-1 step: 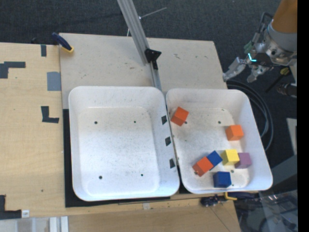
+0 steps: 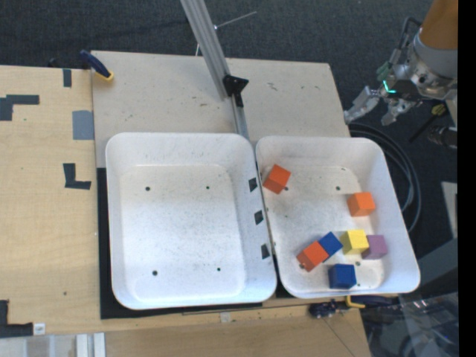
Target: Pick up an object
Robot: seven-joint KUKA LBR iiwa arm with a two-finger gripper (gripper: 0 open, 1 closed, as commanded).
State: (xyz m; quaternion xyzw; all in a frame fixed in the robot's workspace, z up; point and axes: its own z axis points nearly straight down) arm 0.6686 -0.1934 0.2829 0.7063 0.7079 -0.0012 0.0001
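The claw (image 2: 378, 104) hangs off the bench, beyond the far right corner of the right bin (image 2: 394, 171), with its two fingers spread apart and nothing between them. Everything it could take lies below and to the left of it in the camera view, inside that bin. Nearest is the orange cube (image 2: 361, 204) against the bin's right wall, almost straight down the picture from the claw. A second orange cube (image 2: 277, 178) sits alone, down and well to the left of the claw, close to the wall shared with the left bin (image 2: 119, 169). Farthest from the claw is a cluster at the bin's near end: a yellow cube (image 2: 357, 240) touching a purple cube (image 2: 375, 246) and a blue cube (image 2: 330, 243), with a third orange cube (image 2: 312, 255) against the blue one and another blue cube (image 2: 342, 276) just beyond. The cubes have no long axis to line up with, so I judge the coming move turns simply on travelling inward over the rim and descending. The lone cubes look easier than the packed ones. No brand, label or writing can be read anywhere.
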